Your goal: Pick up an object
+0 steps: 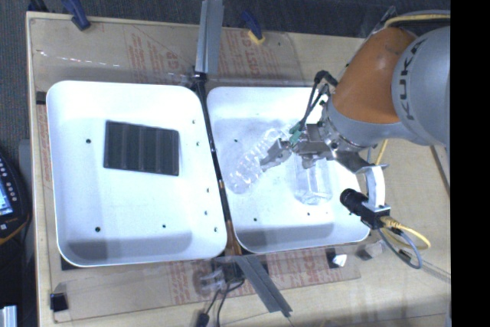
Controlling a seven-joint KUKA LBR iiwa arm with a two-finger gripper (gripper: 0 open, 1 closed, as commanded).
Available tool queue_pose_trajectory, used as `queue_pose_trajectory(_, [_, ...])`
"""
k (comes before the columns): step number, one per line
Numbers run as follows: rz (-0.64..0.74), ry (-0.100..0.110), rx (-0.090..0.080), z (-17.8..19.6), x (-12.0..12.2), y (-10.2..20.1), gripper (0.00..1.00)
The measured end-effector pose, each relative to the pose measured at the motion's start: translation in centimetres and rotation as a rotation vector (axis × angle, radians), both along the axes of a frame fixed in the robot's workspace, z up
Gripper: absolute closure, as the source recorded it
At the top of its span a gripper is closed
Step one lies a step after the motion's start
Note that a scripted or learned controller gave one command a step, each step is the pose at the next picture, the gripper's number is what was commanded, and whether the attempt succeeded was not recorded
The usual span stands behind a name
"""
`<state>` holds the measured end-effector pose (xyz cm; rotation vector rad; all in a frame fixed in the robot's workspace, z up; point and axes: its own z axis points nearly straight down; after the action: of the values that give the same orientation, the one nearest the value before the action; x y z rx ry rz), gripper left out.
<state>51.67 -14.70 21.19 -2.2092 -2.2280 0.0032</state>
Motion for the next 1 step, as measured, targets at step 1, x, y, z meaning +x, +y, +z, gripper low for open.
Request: queue_pose_trajectory(1, [-0.145,-0.003,-0.003,1.72,2.81,-2.69,0.00])
